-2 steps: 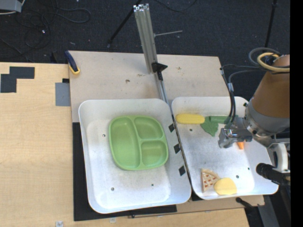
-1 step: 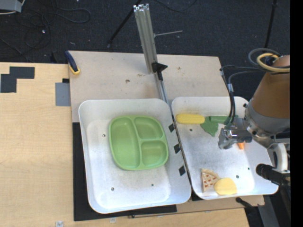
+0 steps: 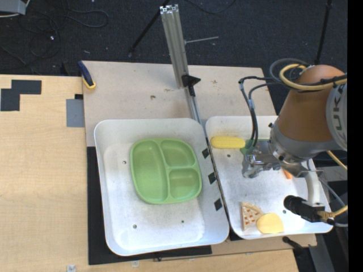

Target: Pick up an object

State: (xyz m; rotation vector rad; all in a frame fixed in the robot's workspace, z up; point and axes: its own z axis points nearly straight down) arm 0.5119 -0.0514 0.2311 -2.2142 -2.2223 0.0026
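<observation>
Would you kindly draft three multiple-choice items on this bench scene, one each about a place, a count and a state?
1. Where does the green divided plastic plate lie?
A. in the left white bin
B. in the right white bin
C. on the wooden bench top

2. How many compartments does that plate have?
A. two
B. three
C. five

3. How does the triangular pizza-slice toy stand to the round yellow piece?
A. in another bin
B. stacked on top of it
C. beside it, close against it, near the right bin's front edge

Answers:
1. A, the plate sits mid-floor in the left bin.
2. B, one long section and two smaller ones show.
3. C, both lie side by side at the front of the right bin, away from the robot's hand.
</observation>
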